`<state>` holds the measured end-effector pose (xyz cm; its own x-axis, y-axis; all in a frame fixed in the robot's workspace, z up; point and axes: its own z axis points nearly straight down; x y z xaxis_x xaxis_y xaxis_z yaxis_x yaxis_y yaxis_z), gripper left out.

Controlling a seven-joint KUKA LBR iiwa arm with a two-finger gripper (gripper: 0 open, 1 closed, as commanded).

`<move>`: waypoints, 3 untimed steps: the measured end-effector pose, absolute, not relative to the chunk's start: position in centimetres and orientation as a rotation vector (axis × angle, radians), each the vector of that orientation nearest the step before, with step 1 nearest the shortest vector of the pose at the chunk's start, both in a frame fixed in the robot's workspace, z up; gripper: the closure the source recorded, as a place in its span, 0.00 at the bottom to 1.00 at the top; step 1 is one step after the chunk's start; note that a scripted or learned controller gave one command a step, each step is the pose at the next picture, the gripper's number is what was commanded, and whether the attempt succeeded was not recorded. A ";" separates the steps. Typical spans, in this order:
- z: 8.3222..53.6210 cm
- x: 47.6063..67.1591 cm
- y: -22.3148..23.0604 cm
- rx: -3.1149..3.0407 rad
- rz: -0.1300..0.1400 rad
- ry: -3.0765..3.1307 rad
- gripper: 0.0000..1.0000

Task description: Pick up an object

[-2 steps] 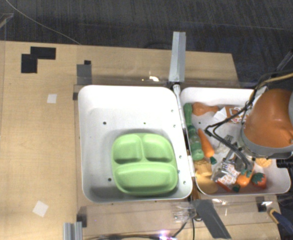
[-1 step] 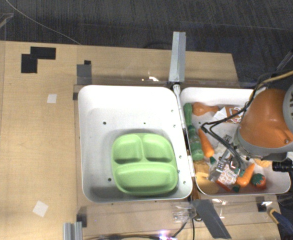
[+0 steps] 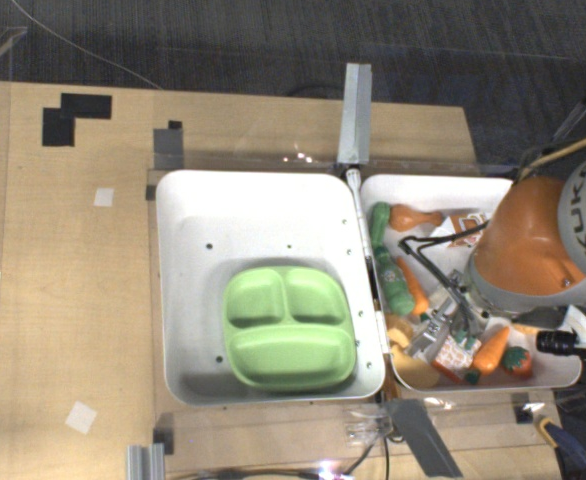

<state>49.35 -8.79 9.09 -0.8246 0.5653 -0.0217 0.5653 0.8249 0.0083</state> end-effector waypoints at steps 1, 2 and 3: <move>9.0 56.4 -8.7 1.029 0.006 2.950 0.00; 10.3 56.8 -8.7 1.012 0.007 2.943 1.00; 20.4 62.4 -4.7 1.087 0.008 2.933 1.00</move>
